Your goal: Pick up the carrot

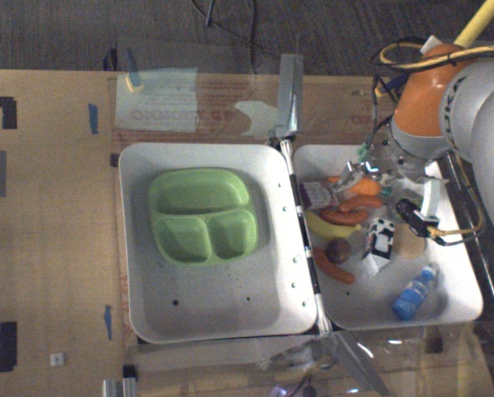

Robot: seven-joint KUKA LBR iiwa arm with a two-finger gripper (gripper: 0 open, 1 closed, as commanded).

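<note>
Gripper (364, 170): low in right bin (462, 304), finger state indeterminate, hold unconfirmed | Carrot (333, 265): below gripper, beside dark round fruit (338, 249), apart from it | Left of gripper: left bin (139, 304) with green tray (203, 215) | Surface: brown bench (48, 222), blue tape; dark carpet (81, 15) beyond.
</note>
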